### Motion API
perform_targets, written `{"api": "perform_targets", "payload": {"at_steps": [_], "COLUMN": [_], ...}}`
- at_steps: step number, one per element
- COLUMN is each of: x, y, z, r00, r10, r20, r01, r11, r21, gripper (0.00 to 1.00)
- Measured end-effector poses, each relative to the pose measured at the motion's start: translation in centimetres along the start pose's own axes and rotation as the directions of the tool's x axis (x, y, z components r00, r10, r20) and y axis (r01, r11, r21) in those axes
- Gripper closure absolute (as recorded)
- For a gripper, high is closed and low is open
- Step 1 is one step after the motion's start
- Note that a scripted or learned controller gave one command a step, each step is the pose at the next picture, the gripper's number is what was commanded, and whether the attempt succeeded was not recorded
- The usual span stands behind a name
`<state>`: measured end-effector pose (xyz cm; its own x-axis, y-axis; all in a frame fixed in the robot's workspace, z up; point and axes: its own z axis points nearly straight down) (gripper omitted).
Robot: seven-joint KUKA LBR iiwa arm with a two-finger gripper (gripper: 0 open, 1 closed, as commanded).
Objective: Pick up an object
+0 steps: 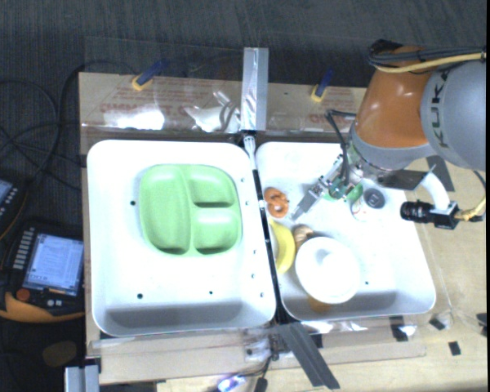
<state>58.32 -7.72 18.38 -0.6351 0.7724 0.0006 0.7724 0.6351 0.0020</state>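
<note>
Banana point(283, 247) partly under white bowl point(327, 269)

A divided tray point(188, 208) lies in the left bin point(114, 300). In the right bin point(408, 276), a bowl point(328, 269) sits near the front, with a banana point(283, 247) just to its left by the wall between the bins. Behind the banana lies a small ring-shaped object point(275, 202), and the gripper point(300, 209) reaches in just to its right.

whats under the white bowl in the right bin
The upturned white bowl covers part of a yellow banana, a brownish item and something orange at its near edge. What lies beneath its middle is hidden.
</note>
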Motion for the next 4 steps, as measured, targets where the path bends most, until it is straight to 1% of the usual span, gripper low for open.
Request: {"api": "perform_targets", "payload": {"at_steps": [1, 2, 3, 4], "x": [2.0, 2.1, 7.0, 7.0], "y": [-6.2, -6.0, -5.9, -6.0], "z": [6.4, 5.5, -4.7, -4.7], "r00": [0.988, 0.988, 0.958, 0.958], "r10": [0.154, 0.152, 0.288, 0.288], "r20": [0.000, -0.003, 0.001, 0.001], "r01": [-0.154, -0.152, -0.288, -0.288], "r11": [0.988, 0.988, 0.958, 0.958], "r21": [0.003, 0.001, 0.004, 0.004], "gripper": [0.00, 1.00, 1.00, 0.00]}}
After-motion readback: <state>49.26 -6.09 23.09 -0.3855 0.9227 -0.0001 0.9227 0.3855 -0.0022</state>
